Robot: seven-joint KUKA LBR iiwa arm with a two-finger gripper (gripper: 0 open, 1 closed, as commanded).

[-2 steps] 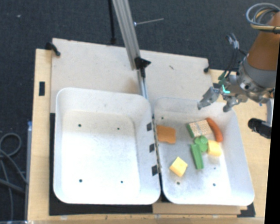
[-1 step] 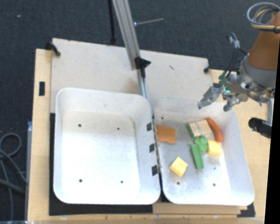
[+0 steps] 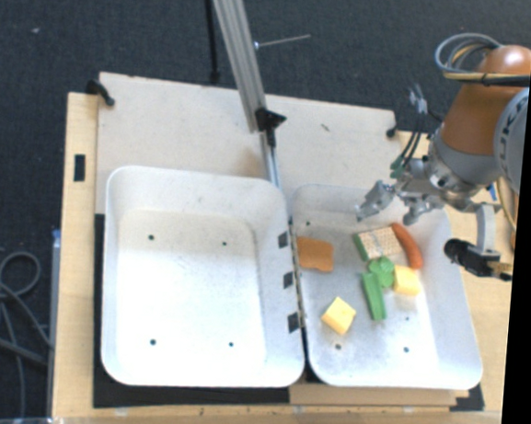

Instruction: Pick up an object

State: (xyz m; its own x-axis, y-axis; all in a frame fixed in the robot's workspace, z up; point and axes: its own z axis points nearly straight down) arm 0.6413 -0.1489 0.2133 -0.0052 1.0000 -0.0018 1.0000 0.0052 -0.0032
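Note:
My gripper hangs open over the back of the right bin, with nothing between its fingers. Just below it lie a tan and green sandwich-like block and an orange carrot-like piece. A green piece and a small yellow block lie further toward the front. An orange-brown slab sits near the bin's left wall. A yellow cube lies at the front left of that bin.
The left bin stands beside the right one, with small black clips along the shared wall. A slanted metal bar rises behind the bins. Cables lie on the floor at the left.

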